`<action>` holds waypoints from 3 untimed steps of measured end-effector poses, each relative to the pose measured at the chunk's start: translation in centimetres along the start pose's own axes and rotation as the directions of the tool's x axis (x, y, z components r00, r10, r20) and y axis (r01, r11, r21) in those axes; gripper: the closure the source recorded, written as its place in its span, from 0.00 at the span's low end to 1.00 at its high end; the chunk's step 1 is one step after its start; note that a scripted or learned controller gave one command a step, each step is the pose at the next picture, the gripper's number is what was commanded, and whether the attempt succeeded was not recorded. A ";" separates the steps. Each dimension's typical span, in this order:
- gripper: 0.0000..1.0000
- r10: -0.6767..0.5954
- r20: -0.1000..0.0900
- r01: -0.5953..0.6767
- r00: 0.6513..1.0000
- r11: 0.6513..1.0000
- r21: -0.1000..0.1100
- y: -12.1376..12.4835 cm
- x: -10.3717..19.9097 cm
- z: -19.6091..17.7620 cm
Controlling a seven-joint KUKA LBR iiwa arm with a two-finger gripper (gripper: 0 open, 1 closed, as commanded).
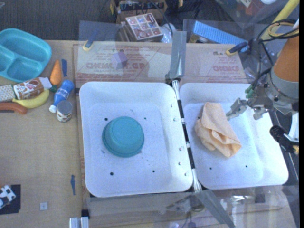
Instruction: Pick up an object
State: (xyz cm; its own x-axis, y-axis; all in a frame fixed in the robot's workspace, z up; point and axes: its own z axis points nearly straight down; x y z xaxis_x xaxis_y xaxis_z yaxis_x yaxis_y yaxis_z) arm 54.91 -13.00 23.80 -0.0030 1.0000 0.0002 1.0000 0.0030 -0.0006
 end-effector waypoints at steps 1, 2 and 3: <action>0.00 -0.164 0.000 0.164 0.986 0.986 -0.001 -4.2 0.6 13.1; 0.00 -0.181 0.005 0.181 0.983 0.983 -0.009 -4.1 1.2 14.8; 1.00 -0.176 0.009 0.176 0.984 0.984 -0.016 -3.9 1.0 13.7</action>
State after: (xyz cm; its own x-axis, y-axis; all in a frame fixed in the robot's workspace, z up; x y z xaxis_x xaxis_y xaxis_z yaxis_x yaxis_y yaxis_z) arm 50.95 -12.05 10.11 -0.1790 0.9838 -0.0086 0.9837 0.1791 0.0159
